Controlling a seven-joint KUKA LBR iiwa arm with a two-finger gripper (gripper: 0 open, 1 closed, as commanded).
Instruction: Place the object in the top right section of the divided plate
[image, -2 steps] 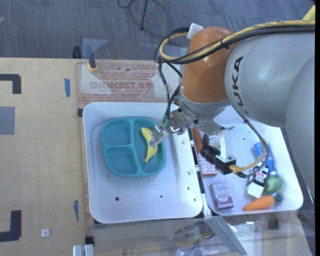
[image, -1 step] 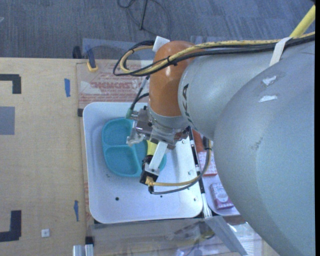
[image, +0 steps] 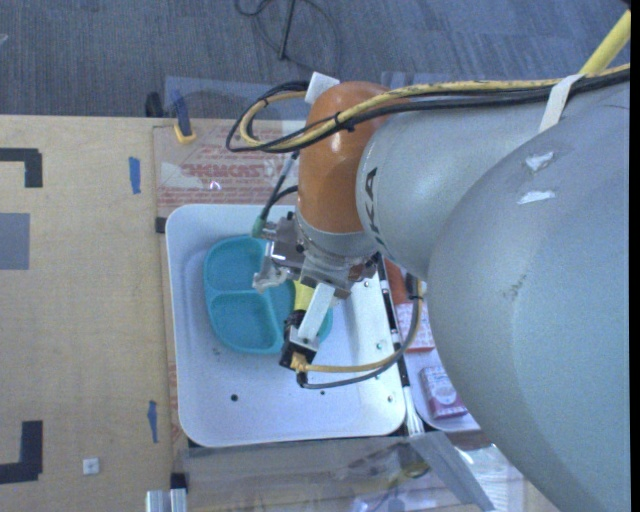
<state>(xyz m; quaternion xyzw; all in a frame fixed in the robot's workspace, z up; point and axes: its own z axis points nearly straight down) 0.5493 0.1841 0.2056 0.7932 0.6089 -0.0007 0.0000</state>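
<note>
A teal divided plate (image: 238, 295) lies in the upper left part of the left white bin (image: 290, 415). Its large section faces the top of the view, and two smaller sections sit below it. My gripper (image: 274, 268) hangs over the plate's right side, below the orange wrist band (image: 335, 150). The wrist hides the plate's right edge. A small yellow-green sliver (image: 299, 296) shows at that edge beside the wrist; I cannot tell what it is. No object is visible in the gripper.
The grey arm (image: 500, 260) covers most of the right bin. A pink packet (image: 441, 390) and a red item (image: 394, 283) peek out beside it. Bare bin floor (image: 250, 390) lies below the plate. A wooden bench top (image: 80, 300) lies to the left.
</note>
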